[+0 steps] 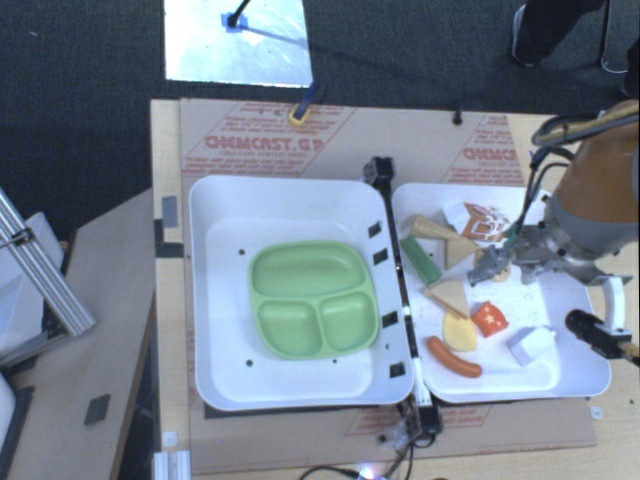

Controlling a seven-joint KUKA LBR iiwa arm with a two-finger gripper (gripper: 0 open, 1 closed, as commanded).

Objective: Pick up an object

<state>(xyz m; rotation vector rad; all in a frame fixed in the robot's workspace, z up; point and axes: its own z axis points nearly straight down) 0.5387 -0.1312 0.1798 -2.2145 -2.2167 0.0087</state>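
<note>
The claw [492, 266] is hanging low over the right bin [575, 378], near the bin's middle, with the grey arm [590, 203] reaching in from the right. Whether it is spread or pressed together cannot be told; nothing is showing pinched in it. A red toy [489, 317] is lying just below the claw, with a yellow piece [460, 334] beside that and a sausage [455, 357] lower still. A green stick [421, 259] is lying left of the claw, a wedge-shaped piece [447, 295] below-left. A white and orange carton [478, 221] is lying just above it. A small white block [531, 345] is sitting below-right. Well to the left, the left bin [215, 368] is holding a green divided plate [313, 299].
</note>
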